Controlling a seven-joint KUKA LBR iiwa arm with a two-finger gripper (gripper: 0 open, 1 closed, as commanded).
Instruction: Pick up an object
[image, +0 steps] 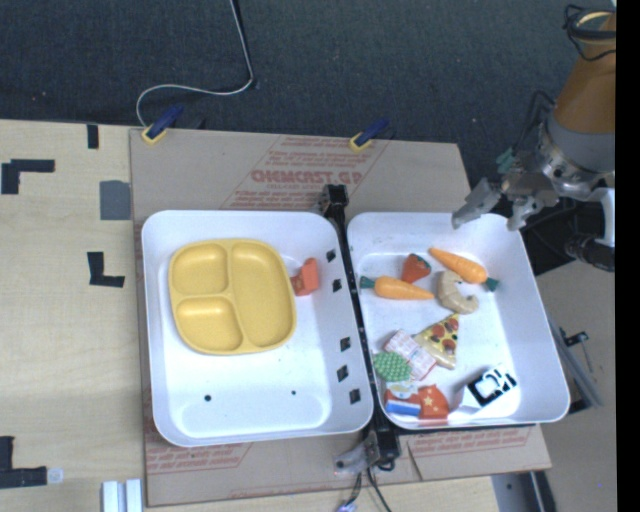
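While the claw (495, 208) hangs spread, carrots (458, 264) (two) lie below

Robot lab: taped bench (60, 300), cardboard (290, 175), bins (160, 330).

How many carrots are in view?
2, both in the right bin: one carrot near the far side, by the strawberry; the other carrot at the left wall. The toy pile nearer the camera could hide more.

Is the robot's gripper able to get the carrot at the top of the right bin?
Probably yes. The gripper hangs open above the right bin's top rim, and the carrot lies just below it with nothing on top, though a pale curved toy sits close beside it.
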